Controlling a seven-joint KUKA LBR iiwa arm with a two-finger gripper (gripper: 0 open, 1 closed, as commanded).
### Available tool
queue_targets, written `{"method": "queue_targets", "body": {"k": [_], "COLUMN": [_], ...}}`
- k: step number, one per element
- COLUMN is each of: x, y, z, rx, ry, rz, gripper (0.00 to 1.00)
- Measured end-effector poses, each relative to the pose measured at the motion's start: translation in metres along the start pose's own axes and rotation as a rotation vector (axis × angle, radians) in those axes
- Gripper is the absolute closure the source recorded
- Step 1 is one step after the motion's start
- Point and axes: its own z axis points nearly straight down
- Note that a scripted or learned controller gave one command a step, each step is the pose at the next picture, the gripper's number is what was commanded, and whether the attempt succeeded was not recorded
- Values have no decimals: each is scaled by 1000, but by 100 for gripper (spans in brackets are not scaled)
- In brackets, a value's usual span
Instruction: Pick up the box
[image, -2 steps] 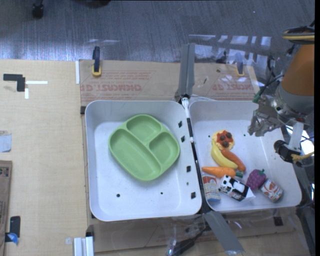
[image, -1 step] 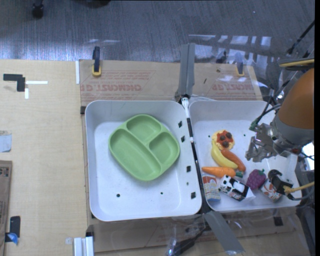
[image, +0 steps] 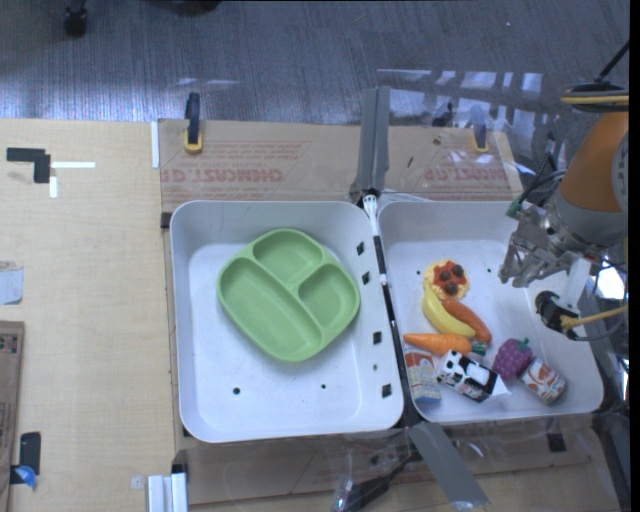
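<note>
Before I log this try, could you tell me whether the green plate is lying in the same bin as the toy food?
No, the green plate lies in the left bin, while the banana and carrot lie in the right bin.

I'm working in a robotics lab: two shallow white plastic bins (image: 190, 330) sit clamped on a pale wooden surface (image: 80, 300) lined with brown cardboard (image: 270, 160), an orange clamp (image: 193, 135) pins it, and grey carpet floor (image: 250, 50) lies beyond.

I'm seeing a pale green plate (image: 289, 293) in the white left bin (image: 190, 330); in the right bin, a black-and-white patterned box (image: 467, 373), yellow banana (image: 440, 315), orange carrot (image: 433, 342), purple grapes (image: 512, 355).
</note>
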Motion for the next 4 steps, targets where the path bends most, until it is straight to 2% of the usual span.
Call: {"method": "queue_targets", "body": {"k": [1,2,3,4], "x": [-27,-3,-13,28], "y": [-69,17,-35,-54], "z": [-20,-29,-125,-25], "rx": [2,0,0,3], "ry": [1,0,0,0], "rz": [129,267,367,542], "gripper": [0,0,0,0]}}
